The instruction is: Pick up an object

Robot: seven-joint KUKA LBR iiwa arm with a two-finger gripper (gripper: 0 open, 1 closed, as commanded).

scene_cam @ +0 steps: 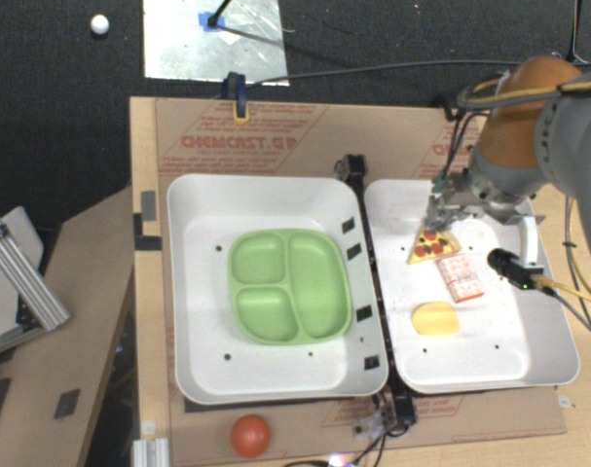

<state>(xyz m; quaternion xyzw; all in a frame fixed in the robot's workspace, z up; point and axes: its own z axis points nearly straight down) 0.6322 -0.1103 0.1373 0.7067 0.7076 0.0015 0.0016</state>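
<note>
The bench (159, 290), covered with brown printed cardboard, carries two shallow white bins side by side. The left bin (203, 212), well away from the tool on the far side of the dividing rims, holds a green divided tray (289, 286) with three compartments, lying flat near its middle. The right bin (548, 353) lies under the grey arm (568, 134), whose orange band sits above the wrist. The tool (441, 214) hangs low over the far part of this bin; whether it is spread or closed cannot be told from here, and nothing can be seen gripped in it. Just below the tool, touching or nearly touching its tip, lies a pizza slice toy (432, 247). A little further toward the near rim lies a small red and white packet (461, 278), just beside the slice. Nearer still sits a yellow oval piece (435, 318). Outside the bins, well apart from the tool, an orange ball (250, 435) rests on the bench's near edge.
</note>
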